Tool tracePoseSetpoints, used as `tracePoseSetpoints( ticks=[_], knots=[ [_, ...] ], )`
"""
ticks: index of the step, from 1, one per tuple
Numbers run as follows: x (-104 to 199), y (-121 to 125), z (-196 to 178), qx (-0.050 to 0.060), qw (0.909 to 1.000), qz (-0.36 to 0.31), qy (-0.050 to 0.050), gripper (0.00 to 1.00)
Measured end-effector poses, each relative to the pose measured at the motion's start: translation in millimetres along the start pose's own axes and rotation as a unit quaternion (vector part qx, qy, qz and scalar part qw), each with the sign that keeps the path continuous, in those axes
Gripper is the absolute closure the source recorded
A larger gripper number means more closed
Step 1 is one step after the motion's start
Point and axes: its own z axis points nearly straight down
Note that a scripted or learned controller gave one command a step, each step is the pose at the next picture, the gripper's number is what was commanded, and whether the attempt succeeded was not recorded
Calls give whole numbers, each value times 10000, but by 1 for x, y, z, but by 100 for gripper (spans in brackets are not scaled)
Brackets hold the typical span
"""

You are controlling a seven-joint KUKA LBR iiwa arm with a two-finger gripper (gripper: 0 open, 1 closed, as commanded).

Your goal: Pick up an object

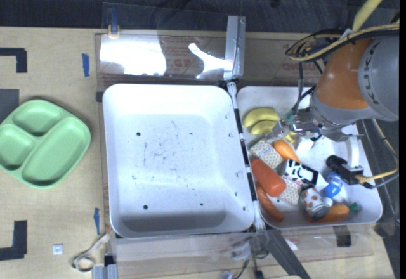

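Your gripper (299,124) sits low in the right bin (374,208), just beside the banana (260,120). Grip state: can't tell.

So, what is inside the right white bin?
The right bin holds a yellow banana, an orange bottle-like item, a carrot and other small toys. The arm covers its upper part, hiding anything beneath.

Objects heaped in right bin (374,211) — yellow banana (261,120) (far corner), orange carrot (266,176), small toys jumbled.
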Motion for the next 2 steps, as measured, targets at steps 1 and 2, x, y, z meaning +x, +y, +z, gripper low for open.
tracePoseSetpoints(
  ticks=[1, 2],
  knots=[
    [2, 1, 0, -1, 9997, -240, 21, 0],
    [54, 38, -76, 253, 9951, 953, 59, 0]
  ],
)
